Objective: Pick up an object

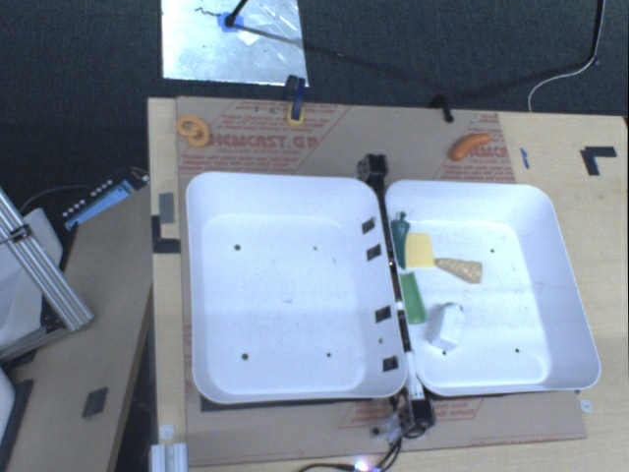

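Lying in the right bin (550,214) — four objects (447,324); beside it, one left bin (226,190)

White bins (285,195), yellow block (420,251), green marker (411,298) (tan wedge (460,268) beside)

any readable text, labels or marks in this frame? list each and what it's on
"GEMCAST" (roughly; blurred, last letters unsure): red print on the brown board behind the left bin.
More red print on the board behind the right bin and along the front edge: too blurred to read.
Buttons on the blue-edged device at left: too small to read.
Black corner mark on the bench: a sign, no letters.
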